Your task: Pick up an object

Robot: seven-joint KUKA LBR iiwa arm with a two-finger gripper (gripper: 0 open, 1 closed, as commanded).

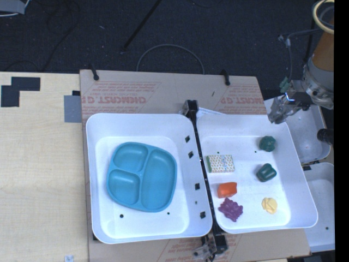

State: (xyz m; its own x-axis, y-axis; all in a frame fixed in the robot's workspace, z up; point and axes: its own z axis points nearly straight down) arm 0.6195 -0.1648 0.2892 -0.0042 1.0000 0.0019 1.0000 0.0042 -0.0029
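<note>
I judge the pick not yet begun: my gripper [279, 113] hangs over the far right corner of the right bin [248, 125], carrying nothing I can see. Nearest it sits a knobbly dark-green lump [267, 143], beyond that a glossy green pepper [266, 172], a speckled block [220, 163] and bumpy purple grapes [230, 208]. The left bin [136, 123] holds a smooth blue divided plate [142, 176].

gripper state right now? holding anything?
Gripper: above the right bin's far right corner, nothing visibly held; open or shut cannot be told. The dark green object nearest it lies in the bin.
</note>
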